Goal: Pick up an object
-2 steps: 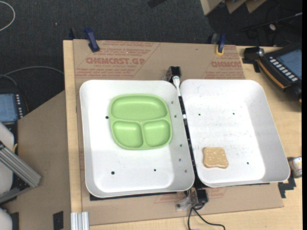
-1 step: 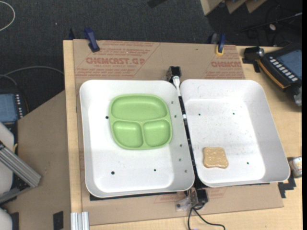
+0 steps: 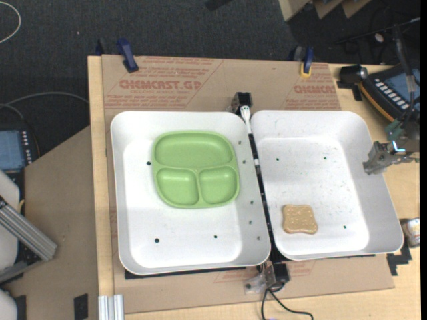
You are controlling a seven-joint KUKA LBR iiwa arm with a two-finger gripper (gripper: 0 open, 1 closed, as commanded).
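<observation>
Left bin (image 3: pixel 133 239) holds green divided plate (image 3: pixel 196 169), long axis left-right. Right bin (image 3: pixel 353 139) holds toast slice (image 3: pixel 299 219), roughly square. Pincer (image 3: pixel 378 157) at right rim, state unclear.

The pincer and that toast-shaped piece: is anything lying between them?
No. In the camera view, only bare white floor of the right bin lies between the pincer and the toast piece.
</observation>
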